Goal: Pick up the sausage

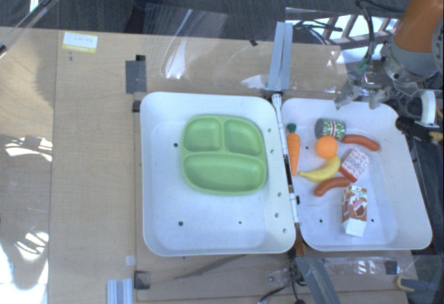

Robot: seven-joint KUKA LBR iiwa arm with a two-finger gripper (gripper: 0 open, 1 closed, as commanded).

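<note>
Two reddish sausages lie in the right bin [409, 226]. One sausage [362, 142] is near the back, right of a small can [331, 129]. The other sausage [333, 186] lies lower down, just under a banana [322, 171]. My gripper [360, 96] hangs over the bin's back rim, behind and above the can, with its two fingers spread open and nothing between them. It touches neither sausage. The grey arm with its orange band [422, 14] comes in from the upper right.
The right bin also holds a carrot [293, 151], an orange [327, 147], a red-and-white packet [354, 163] and a small carton [354, 209]. A green divided plate [224, 155] sits in the left bin [208, 226]. A metal post [280, 60] stands behind the two bins.
</note>
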